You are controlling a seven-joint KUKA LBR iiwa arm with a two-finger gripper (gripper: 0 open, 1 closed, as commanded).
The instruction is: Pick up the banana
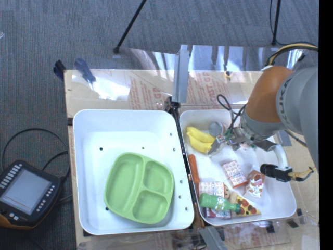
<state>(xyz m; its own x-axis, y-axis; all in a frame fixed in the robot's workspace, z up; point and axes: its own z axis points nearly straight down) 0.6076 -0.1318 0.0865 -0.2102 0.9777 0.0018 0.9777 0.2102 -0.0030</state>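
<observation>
While a carrot (193,166), cartons (234,173), a green bottle (218,202) and a pizza slice (245,206) crowd the right bin (289,199), the banana (201,138) lies at its upper left, just left of the gripper (222,141); whether it is gripped cannot be told

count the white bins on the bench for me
2. One shallow white plastic bin sits on the camera view's left, holding a green divided tray. The other white bin is beside it on the right, holding the yellow banana and small food items.
</observation>
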